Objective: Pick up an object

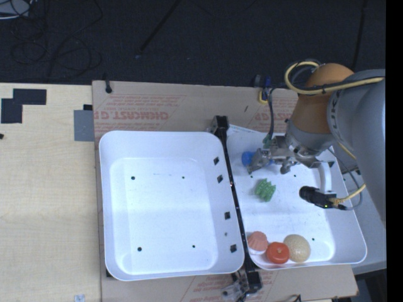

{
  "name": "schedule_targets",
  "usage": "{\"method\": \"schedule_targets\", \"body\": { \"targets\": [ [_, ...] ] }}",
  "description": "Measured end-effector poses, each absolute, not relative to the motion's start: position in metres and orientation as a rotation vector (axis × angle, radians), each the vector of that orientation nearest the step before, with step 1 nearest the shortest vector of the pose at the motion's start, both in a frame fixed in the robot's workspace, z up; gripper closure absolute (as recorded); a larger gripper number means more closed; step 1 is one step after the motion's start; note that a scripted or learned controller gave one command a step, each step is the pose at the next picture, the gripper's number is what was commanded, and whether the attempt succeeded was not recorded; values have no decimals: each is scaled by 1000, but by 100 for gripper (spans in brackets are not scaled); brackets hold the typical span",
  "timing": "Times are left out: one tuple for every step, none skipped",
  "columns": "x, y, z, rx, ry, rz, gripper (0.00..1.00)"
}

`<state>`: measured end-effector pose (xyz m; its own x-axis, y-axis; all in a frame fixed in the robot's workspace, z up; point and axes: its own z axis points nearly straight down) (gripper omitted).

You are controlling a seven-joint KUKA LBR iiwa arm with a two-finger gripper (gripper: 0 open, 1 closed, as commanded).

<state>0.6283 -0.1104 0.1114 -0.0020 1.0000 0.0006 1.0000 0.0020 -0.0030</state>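
While the arm (327, 115) reaches in from the right, I see its gripper (267, 159) low in the right bin (352, 244), just beside a blue object (248, 158) at the bin's upper left. I judge that is the target. Whether the claw is open, closed or gripping, I cannot tell; metal parts blur together there. A green piece (266, 189) lies near, below it. 3 more things, pink (257, 240), red (277, 252) and tan (297, 247), cluster at the near wall. Much of the blue object is hidden.
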Motion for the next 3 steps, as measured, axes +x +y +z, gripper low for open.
{"method": "schedule_targets", "body": {
  "targets": [
    [628,-110,111,-2217,-2222,3,0],
    [628,-110,111,-2217,-2222,3,0],
    [628,-110,111,-2217,-2222,3,0]
  ]
}}
